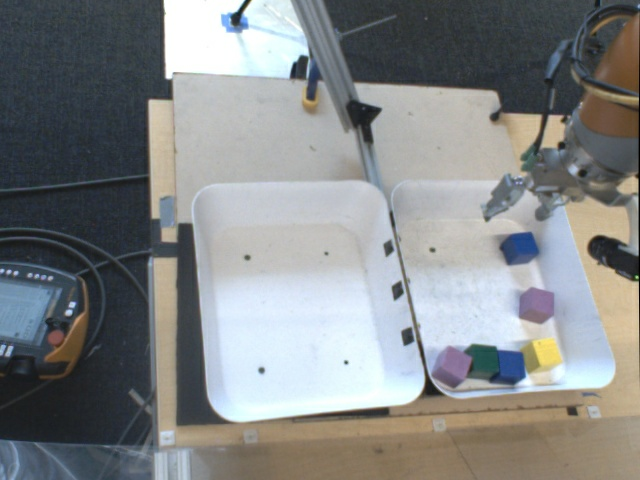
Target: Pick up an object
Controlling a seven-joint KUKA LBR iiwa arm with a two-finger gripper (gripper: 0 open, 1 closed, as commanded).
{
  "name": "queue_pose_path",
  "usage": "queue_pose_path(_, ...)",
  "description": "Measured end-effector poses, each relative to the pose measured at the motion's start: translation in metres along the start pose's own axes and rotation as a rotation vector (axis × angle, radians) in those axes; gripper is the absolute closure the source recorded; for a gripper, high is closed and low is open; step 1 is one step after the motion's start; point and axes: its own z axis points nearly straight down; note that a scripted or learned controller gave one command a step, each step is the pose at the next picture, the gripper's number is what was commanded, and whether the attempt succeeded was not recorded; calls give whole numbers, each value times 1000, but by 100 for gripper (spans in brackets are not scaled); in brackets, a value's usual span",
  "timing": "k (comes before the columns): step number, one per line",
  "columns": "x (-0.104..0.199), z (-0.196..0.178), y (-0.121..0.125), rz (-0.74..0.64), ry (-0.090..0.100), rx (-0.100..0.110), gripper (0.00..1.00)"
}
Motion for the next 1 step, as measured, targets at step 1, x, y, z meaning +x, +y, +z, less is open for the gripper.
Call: queue_pose_path(1,-34,10,-4,5,-2,1,0)
